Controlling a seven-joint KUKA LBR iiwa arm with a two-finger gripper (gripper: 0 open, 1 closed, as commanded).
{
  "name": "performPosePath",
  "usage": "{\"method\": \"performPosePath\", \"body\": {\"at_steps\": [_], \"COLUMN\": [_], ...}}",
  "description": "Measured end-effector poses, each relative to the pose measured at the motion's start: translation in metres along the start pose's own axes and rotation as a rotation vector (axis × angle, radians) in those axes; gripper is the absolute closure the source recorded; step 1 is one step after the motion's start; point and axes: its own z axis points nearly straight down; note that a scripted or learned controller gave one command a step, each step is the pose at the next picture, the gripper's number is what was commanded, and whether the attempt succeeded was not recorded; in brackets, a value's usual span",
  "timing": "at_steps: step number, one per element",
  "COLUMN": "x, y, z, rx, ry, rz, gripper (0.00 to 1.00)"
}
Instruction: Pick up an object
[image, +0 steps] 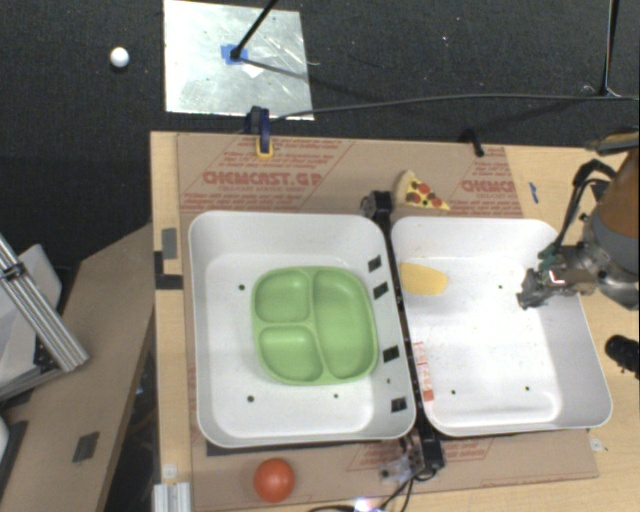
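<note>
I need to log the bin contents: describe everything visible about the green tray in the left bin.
The green tray is a pale green, roughly square dish with rounded corners, and it looks like smooth moulded plastic. Raised ribs split it into three compartments: two smaller ones stacked on the left and one tall one on the right. All three look bare. It lies flat, right way up, turned slightly askew, near the middle of the left bin, resting on the bin's floor. Nothing else touches it.

Green tray (313, 325) (left bin (215, 400))
</note>
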Motion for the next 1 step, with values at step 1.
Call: {"method": "performPosePath", "body": {"at_steps": [1], "x": [0.0501], "y": [0.0181], "z": [-0.0072], "rx": [0.001], "ry": [0.0], "rz": [0.0], "gripper": [1.0]}}
